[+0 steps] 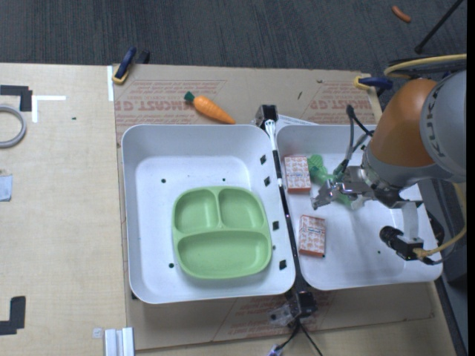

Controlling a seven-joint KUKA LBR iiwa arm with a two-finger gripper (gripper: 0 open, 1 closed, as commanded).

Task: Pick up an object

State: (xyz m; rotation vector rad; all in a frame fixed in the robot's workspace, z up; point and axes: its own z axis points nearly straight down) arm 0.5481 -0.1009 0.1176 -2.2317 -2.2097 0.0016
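Hand [324, 196] low in right bin [371, 269], between 2 small boxes [297, 174] [312, 236], beside green item [318, 167]. Opening of hand: cannot tell; nothing seen held. Better to centre over 1 box, then descend straight.

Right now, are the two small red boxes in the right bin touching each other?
Apart. The camera view shows bare white bin floor between the upper red box and the lower red box.
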